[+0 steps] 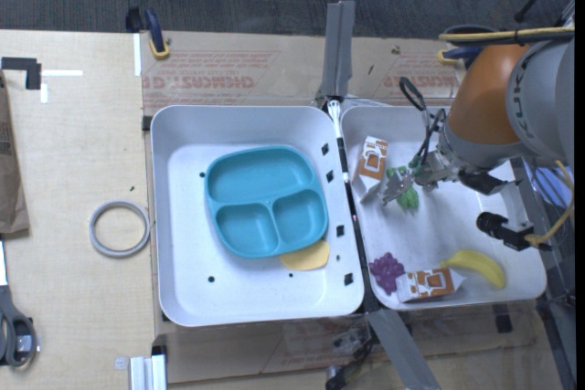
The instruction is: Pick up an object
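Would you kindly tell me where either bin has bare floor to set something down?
Left bin: bare strips left of and below the blue tray. Right bin: bare middle floor between the green toy and banana. Crowded near the hand and the front corner by the grapes.

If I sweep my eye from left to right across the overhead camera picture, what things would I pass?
Scissors → tape ring → blue divided plate → purple grapes → green toy at the gripper → banana.
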`<state>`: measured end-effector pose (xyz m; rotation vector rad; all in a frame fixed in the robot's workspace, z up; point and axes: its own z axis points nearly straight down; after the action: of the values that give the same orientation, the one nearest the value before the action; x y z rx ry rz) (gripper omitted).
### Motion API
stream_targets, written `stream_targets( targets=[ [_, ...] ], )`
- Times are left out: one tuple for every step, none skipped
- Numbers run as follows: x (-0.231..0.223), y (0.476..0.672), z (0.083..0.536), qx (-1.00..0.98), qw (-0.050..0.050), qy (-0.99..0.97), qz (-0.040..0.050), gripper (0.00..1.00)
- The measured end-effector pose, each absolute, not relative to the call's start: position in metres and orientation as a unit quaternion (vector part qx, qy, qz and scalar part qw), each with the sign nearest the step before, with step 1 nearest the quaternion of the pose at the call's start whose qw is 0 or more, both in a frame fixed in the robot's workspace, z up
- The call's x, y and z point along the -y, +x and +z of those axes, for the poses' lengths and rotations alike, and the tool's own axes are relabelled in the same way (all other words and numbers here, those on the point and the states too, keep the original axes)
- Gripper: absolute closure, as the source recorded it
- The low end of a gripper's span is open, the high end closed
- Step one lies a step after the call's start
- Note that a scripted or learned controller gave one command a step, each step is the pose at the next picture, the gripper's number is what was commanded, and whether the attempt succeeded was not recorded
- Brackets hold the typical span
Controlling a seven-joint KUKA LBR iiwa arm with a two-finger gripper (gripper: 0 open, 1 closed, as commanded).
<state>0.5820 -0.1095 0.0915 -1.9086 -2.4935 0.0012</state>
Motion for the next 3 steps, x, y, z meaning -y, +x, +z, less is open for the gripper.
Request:
stream_targets(
  targets=[
    [0.152, 0.599, 0.121, 0.784, -0.001, -0.62, 0.0003, 0.0],
    [0.161, 0.569, 0.11, 0.792, 0.0, -0.61, 0.0005, 0.0],
    [0.137, 0.593, 0.092, 0.86, -0.001, -0.51, 0.0002, 0.0]
  ],
)
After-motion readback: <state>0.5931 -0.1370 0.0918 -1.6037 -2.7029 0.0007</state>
